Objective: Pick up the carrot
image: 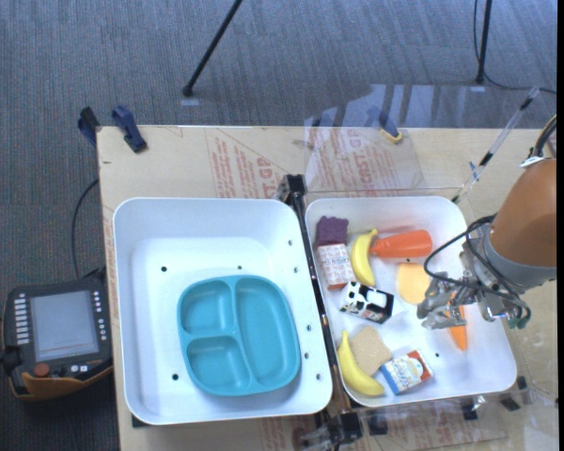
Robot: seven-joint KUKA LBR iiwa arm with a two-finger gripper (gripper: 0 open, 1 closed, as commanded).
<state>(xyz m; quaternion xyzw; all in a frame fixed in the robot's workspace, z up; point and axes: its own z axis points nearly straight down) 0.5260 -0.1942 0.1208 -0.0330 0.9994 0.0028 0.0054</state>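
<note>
The grey arm (508,256) reaches in from the right, its orange band (534,209) bulking above the wrist. Cables loop around the wrist as the gripper (444,310) points down and leftward, low over the bench's right side.

One fixed camera above the bench (263,153), looking down at a slant, both white bins (132,252) in frame

The carrot (460,335) is small and orange. It lies in the right white bin, near the bin's right side. Part of it is hidden.
</note>
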